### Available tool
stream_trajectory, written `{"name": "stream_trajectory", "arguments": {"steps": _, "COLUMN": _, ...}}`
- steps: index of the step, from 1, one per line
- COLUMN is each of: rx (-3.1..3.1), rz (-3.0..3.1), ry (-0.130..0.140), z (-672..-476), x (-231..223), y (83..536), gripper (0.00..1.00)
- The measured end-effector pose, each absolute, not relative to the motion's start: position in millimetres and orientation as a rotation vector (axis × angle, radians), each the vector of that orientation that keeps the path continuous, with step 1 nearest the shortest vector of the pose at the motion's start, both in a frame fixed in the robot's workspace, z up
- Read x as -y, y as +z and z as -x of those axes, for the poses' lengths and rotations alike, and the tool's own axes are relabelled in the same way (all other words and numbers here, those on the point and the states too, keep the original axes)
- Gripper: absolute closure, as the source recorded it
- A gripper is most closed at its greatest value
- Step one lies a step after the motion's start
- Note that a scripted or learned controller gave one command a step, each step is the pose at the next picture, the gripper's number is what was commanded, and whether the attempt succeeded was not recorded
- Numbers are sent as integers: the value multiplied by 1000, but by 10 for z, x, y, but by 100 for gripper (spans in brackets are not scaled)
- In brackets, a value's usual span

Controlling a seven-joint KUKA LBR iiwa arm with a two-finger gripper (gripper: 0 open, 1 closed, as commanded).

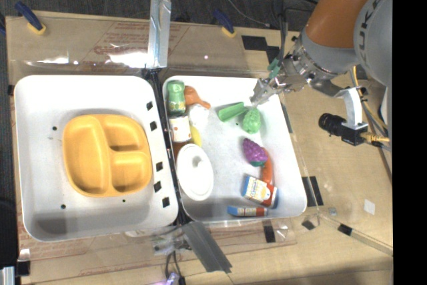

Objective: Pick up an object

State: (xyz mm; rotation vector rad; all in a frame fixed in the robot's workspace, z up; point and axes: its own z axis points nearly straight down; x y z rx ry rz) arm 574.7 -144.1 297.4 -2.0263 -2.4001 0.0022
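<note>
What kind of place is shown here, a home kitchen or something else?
Probably a robotics lab, not a kitchen: a grey and orange arm reaches over two white bins, one holding toy food such as purple grapes.

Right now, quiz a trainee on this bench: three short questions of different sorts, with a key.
1. True or false: the yellow divided tray sits in the left bin.
2. Multiple choice: which item lies nearest the gripper? A) white round lid B) green round toy C) purple grape toy
3. Fill in: the green can lies in the right bin's far-____ corner.

Key: 1 true; 2 B; 3 left.
</note>
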Motion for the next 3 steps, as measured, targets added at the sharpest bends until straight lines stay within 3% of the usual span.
{"name": "stream_trajectory", "arguments": {"steps": 1, "rx": 2453, "rz": 1954, "ry": 6, "z": -6564, "x": 1539, "y": 2552, "gripper": 100}}
{"name": "stream_trajectory", "arguments": {"steps": 2, "rx": 2110, "rz": 2325, "ry": 2, "z": -5889, "x": 1693, "y": 3041, "gripper": 100}}
{"name": "stream_trajectory", "arguments": {"steps": 3, "rx": 2104, "rz": 2322, "ry": 9, "z": -5613, "x": 1108, "y": 2131, "gripper": 100}}
